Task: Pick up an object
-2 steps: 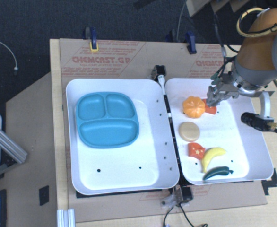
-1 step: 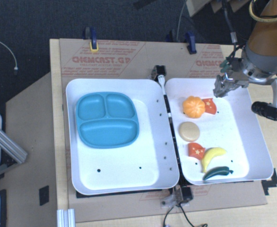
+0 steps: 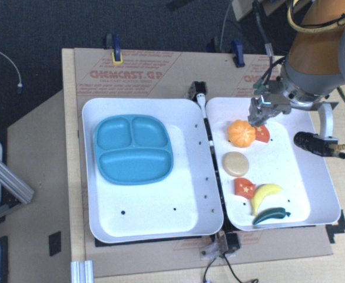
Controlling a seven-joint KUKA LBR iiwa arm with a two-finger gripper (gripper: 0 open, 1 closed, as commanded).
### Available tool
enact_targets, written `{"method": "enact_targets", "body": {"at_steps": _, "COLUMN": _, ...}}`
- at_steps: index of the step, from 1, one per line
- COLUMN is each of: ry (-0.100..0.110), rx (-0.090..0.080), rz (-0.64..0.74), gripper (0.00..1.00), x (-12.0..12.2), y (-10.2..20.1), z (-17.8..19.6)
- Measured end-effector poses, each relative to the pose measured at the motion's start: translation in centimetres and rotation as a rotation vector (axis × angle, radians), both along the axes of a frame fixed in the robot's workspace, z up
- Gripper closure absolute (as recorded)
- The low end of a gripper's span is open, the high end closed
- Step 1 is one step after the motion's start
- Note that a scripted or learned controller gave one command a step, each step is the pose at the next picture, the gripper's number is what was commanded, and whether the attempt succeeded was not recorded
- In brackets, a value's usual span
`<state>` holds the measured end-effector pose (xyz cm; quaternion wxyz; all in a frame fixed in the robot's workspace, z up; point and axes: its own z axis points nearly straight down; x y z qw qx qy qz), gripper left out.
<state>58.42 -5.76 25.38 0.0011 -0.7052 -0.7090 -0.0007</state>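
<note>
Pincer point(image 3: 258, 120): seen low in the right bin point(image 3: 314, 175), just above the orange point(image 3: 241, 133) and a red piece point(image 3: 262, 135); grip cannot be told.
Left bin point(image 3: 190, 158): a blue divided plate point(image 3: 134, 148) is held.

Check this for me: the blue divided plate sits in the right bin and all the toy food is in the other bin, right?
Not quite. The camera view shows the blue divided plate in the left bin; the toy food is in the other bin.
</note>
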Motion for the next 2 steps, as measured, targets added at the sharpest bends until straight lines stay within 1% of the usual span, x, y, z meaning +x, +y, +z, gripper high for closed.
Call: {"method": "enact_targets", "body": {"at_steps": 2, "ry": 0.003, "rx": -0.001, "rz": 0.001, "gripper": 1.00, "x": -1.2, "y": 11.3, "z": -2.8}}
